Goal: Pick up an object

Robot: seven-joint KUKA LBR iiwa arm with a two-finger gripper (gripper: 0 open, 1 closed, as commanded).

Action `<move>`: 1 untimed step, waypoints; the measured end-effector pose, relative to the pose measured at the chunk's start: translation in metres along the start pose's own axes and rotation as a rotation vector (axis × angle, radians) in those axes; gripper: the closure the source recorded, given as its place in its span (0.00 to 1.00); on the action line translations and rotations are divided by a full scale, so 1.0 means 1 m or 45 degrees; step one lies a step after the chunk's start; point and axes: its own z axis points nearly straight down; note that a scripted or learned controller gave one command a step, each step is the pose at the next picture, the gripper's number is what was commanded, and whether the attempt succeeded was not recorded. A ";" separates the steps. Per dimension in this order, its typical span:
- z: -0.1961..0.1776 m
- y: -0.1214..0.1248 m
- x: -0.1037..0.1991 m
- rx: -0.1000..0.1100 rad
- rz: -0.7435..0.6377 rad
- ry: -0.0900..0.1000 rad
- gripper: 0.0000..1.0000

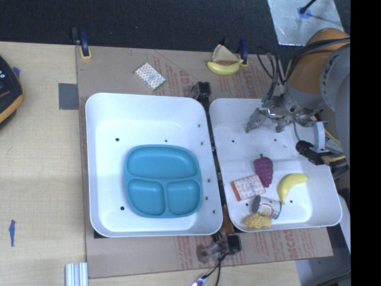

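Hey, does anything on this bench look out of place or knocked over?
Two things sit outside the bins on the brown mat: a yellow banana by the back edge and a small patterned packet lying askew behind the left bin. In the right bin, a small can lies on its side.

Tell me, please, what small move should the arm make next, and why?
Probably move the gripper toward the camera, over the purple grapes. It hangs above a bare part of the right bin, while the grapes, banana and the other items lie nearer the front edge.
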 end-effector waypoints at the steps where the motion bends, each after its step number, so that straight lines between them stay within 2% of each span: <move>1: 0.001 -0.073 0.050 0.004 -0.001 0.000 0.00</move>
